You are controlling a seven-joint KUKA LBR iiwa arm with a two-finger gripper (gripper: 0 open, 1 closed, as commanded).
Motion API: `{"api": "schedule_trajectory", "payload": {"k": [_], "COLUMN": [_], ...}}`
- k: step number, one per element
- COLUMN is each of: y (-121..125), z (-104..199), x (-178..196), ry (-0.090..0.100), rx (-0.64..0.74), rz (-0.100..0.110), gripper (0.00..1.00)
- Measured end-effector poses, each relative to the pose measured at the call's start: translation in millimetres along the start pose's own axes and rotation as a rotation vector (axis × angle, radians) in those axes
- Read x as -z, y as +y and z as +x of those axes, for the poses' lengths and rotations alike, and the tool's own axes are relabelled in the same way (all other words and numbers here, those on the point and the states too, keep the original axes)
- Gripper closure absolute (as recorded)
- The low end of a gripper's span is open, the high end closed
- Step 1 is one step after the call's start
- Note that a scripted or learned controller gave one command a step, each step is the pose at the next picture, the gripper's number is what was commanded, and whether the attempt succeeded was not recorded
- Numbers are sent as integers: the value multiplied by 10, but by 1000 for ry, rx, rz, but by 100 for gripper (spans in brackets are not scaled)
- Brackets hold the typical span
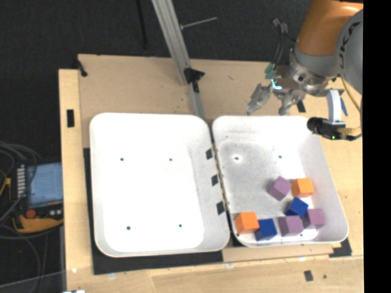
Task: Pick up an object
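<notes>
Right bin (pixel 317 157) holds seven blocks, all clustered toward its near right corner. Count by colour: three purple, two orange, two blue.

- Purple blocks: one at the cluster's upper left (pixel 280 188), one at the far right (pixel 316 217), one along the near wall (pixel 291 225).
- Orange blocks: one upper right (pixel 303 187), just beside the upper purple one; one at the near left (pixel 247 221), touching a blue block.
- Blue blocks: one mid-cluster (pixel 298 207), one on the near wall (pixel 266 229).

Left bin (pixel 104 163) sits alongside the right one, their inner rims touching.

Arm (pixel 327 23) enters from the upper right, orange band above the wrist. Gripper (pixel 273 101) hangs over the bench (pixel 122 84) just beyond the far rim of the right bin, well apart from the block cluster. Jaws are released: fingers splayed apart, pointing down and to the left, with nothing between them. A slanted metal pole (pixel 174 35) stands behind the bins.
</notes>
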State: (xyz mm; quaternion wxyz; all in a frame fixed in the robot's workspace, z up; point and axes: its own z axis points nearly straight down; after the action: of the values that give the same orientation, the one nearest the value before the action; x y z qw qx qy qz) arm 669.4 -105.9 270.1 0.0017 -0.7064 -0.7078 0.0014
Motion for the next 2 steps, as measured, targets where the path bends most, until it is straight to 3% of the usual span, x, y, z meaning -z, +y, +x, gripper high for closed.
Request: {"api": "schedule_trajectory", "payload": {"k": [1,2], "y": [6,4], "z": [-5,-14], "x": [34,-599], "ry": [-2,-2], "rx": [1,-2], "rz": [-5,1], "gripper": [0,0]}}
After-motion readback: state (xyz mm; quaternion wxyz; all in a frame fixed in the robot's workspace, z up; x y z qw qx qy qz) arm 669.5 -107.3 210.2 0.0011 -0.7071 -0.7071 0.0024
